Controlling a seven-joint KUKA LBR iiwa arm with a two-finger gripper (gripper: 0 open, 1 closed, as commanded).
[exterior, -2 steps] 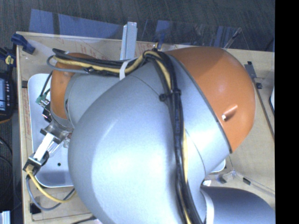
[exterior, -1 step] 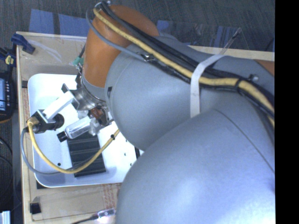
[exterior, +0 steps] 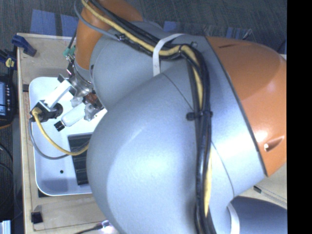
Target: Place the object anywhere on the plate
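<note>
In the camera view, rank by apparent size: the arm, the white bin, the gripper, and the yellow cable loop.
1. arm, though it is nearest the camera, which inflates it.
2. white bin, partly covered by the arm.
3 and 4. gripper and yellow cable loop look alike in extent; unsure which is larger.

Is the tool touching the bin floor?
Cannot tell. In the camera view the tool hangs over the white bin, but the arm hides its tips and any gap below.

Grey arm (exterior: 161, 145) looms over white bin (exterior: 41, 89) — yellow cable (exterior: 46, 147)
</note>
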